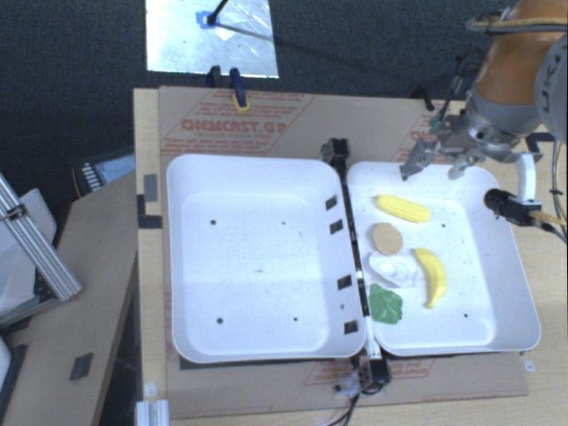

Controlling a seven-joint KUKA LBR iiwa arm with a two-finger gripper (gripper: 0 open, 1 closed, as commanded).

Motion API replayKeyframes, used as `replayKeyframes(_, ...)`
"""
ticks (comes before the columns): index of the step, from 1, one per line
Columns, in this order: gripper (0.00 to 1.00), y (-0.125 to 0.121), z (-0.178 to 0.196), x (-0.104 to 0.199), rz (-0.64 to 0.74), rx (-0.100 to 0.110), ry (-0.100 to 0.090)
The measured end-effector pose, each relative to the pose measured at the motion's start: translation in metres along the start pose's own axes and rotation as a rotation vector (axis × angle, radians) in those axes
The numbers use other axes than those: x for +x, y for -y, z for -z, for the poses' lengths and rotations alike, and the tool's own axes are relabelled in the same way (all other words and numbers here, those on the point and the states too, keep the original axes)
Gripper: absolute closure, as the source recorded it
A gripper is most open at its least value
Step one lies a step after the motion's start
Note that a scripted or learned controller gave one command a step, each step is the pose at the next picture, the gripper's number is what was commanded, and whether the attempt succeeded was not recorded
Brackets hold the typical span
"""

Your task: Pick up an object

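Bins (257, 171) — smooth white plastic, slight sheen; bench (293, 118) matt cardboard w/ print; banana (432, 276) — glossy plastic.

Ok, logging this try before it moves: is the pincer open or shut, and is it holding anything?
Pincer: open, fingers spread, holding nothing; it hovers over the far edge of the right bin.

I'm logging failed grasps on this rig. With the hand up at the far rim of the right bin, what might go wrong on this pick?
The tan disc, white piece, banana and green piece crowd together, so the open hand may nudge neighbours or pinch two. The corn looks rounded and might roll away.
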State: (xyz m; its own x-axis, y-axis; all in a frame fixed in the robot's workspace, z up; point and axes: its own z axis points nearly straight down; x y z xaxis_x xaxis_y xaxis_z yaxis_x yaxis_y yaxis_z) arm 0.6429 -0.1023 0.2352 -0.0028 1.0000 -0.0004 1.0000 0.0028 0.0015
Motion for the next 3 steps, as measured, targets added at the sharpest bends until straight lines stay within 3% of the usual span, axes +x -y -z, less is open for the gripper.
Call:
replayKeyframes(1, 0.0, 0.082, -0.038, -0.014, -0.005, 0.01, -0.001)
replayKeyframes(2, 0.0, 0.15, -0.127, -0.037, -0.007, 0.012, -0.003)
replayKeyframes(3, 0.0, 0.148, -0.152, -0.076, -0.005, 0.003, 0.0)
